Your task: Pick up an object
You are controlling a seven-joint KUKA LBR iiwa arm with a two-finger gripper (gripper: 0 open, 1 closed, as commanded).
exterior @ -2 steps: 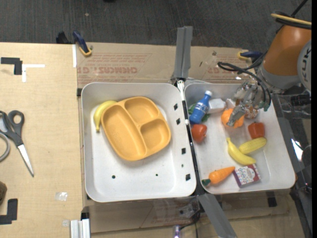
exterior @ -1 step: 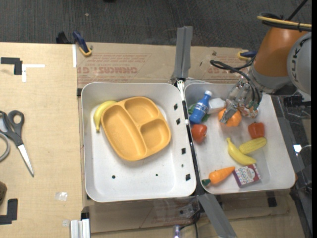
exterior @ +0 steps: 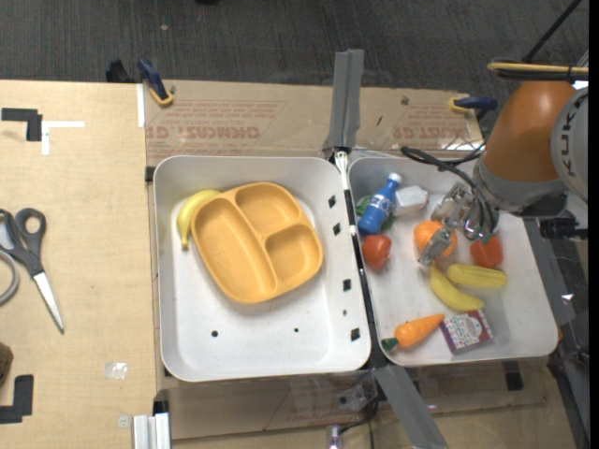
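Nearest you in the right white bin [exterior: 533,340]: a small maroon box [exterior: 466,330], an orange plastic carrot [exterior: 416,329], then two yellow plastic bananas [exterior: 463,283]. Just beyond them the gripper [exterior: 440,241] sits at a round orange plastic fruit [exterior: 433,236], the fruit directly under its tip, toward the bin's left. You cannot tell whether it is clamped. Farther back lies a blue bottle [exterior: 378,209].

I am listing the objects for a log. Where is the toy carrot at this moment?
The toy carrot lies in the right bin, near its front edge, left of the small pink box and below the two bananas.
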